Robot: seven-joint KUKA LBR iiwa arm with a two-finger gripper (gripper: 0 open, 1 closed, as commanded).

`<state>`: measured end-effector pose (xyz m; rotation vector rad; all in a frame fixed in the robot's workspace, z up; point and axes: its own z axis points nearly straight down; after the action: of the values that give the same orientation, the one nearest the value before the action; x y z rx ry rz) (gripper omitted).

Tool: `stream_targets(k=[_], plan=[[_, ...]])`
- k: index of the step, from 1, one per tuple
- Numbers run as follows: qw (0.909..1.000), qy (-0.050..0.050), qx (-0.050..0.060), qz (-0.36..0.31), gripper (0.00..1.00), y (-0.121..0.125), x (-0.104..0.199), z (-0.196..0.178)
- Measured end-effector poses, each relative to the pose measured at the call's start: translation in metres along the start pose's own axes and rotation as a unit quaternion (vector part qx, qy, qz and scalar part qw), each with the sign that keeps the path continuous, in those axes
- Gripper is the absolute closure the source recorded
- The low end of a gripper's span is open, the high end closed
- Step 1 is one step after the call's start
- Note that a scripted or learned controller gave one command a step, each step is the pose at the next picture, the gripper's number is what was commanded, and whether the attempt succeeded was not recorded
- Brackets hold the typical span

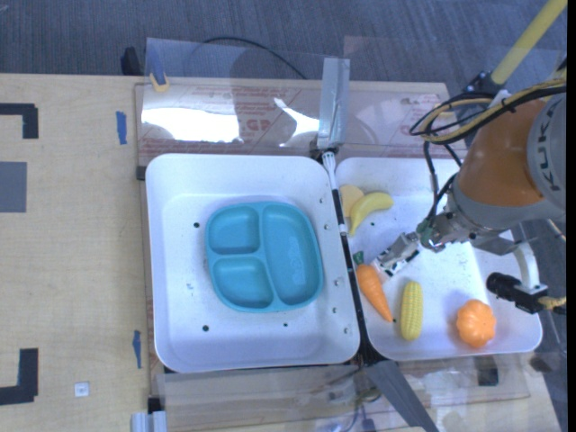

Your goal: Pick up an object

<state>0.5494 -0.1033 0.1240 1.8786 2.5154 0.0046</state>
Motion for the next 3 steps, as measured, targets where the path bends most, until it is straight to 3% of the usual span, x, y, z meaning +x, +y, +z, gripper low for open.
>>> stream_targets(k=[1,2,3], plan=[[0.9998,-0.006,-0.018,0.000,0.00,-0.036,-0.005,0.015],[0.9990,-0.019,-0.031,-0.025,0.00,-0.048,0.007,0.015],[0.9998,-0.008,-0.016,0.004,0.00,0.021,-0.011,0.017]])
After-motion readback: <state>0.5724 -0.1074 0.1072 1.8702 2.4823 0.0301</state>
